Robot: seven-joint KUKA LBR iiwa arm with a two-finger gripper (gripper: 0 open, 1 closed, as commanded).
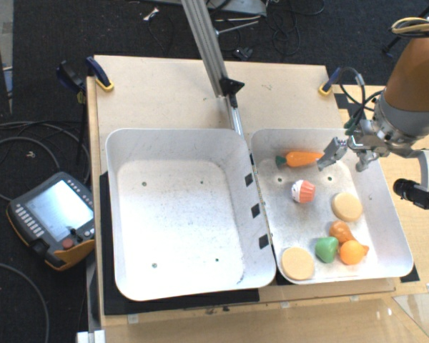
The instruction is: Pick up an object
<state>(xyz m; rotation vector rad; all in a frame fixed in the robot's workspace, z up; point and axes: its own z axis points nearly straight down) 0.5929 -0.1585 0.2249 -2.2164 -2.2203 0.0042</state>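
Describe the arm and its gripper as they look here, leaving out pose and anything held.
The arm has a broad orange-brown band above a grey wrist section. Thin dark and green cables loop around the wrist. The gripper is metallic grey with two slim fingers.

Bins [179, 145] white, left one speckled dark. Carrot [302, 158] orange, green tip. Ball [302, 191] red-and-white. Two discs [297, 262] tan. Pepper [327, 249] green. Arm [412, 63] grey, orange band. Bench [164, 91] beige.

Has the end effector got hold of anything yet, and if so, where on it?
Nothing is held. The end effector is open above the right bin, just right of the toy carrot, with nothing between its fingers.
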